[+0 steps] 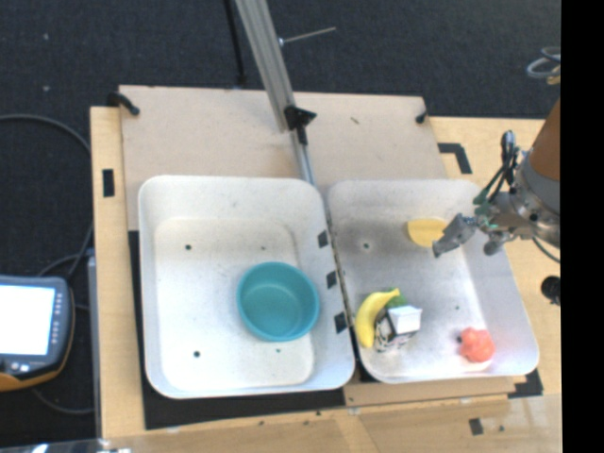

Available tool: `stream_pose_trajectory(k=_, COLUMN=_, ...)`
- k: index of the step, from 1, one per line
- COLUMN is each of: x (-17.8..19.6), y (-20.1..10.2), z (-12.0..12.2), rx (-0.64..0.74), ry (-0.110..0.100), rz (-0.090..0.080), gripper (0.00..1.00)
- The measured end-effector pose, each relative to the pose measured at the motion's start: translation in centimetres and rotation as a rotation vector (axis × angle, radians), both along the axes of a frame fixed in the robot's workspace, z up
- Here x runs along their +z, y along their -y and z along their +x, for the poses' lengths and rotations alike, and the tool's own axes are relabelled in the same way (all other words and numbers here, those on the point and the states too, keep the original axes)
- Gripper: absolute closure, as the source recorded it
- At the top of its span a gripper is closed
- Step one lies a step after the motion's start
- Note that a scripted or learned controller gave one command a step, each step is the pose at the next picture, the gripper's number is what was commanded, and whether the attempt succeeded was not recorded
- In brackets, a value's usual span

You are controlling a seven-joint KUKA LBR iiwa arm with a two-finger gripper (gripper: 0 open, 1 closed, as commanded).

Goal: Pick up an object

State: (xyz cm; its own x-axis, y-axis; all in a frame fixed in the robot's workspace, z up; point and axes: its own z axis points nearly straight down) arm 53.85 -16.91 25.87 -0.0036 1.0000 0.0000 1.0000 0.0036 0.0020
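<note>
Partly cut off, the end effector (469,236) hangs spread, empty, beside a yellow object (425,230).

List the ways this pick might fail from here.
1. The pincer sits beside the yellow piece, which lies flat on the right bin floor; the fingers may slide over it.
2. The banana touches the small white-and-black object, so a grab there could catch both or knock one away.
3. The red object lies near the bin's corner wall, leaving little room for the fingers.
</note>
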Motion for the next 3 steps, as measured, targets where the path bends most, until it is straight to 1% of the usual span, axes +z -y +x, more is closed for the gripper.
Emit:
stream_pose_trajectory(k=1, x=0.0, y=0.0, z=0.0, rx=-0.001, ry=0.001, rz=0.0, gripper=0.0)
stream_pose_trajectory(k=2, x=-4.6, y=-0.2, z=-0.7, rx=-0.004, ry=-0.004, rz=-0.002, gripper=0.0)
stream_pose_trajectory(k=3, x=-10.9, y=0.2, z=-0.7, rx=-0.004, ry=-0.007, rz=-0.001, gripper=0.0)
